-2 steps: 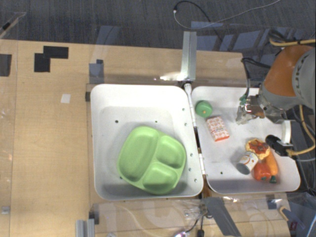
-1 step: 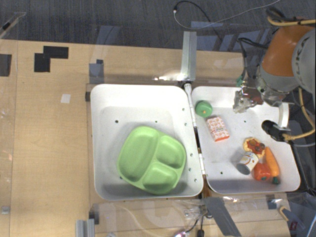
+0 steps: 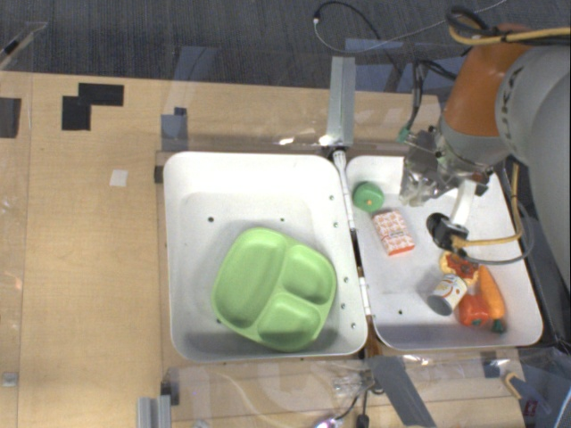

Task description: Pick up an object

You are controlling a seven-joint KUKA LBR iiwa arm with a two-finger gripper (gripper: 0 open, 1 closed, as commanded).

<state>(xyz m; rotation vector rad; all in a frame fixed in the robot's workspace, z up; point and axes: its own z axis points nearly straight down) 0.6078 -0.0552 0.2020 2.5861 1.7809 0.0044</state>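
My gripper [image 3: 416,191] hangs over the back of the right bin [image 3: 401,279], just right of a small green round object [image 3: 367,195] and above a pink-and-white snack packet [image 3: 393,233]. Nothing shows between its fingers. A small can [image 3: 443,294] with a grey lid lies near the bin's front right. Beside it lies an orange and red toy vegetable [image 3: 482,301]. The left bin [image 3: 192,239] holds a green divided plate [image 3: 275,288].
A black round part with a yellow cable [image 3: 443,230] hangs off the arm above the right bin. Grey metal posts stand at the back between the bins [image 3: 342,96]. Wooden bench lies to the left.
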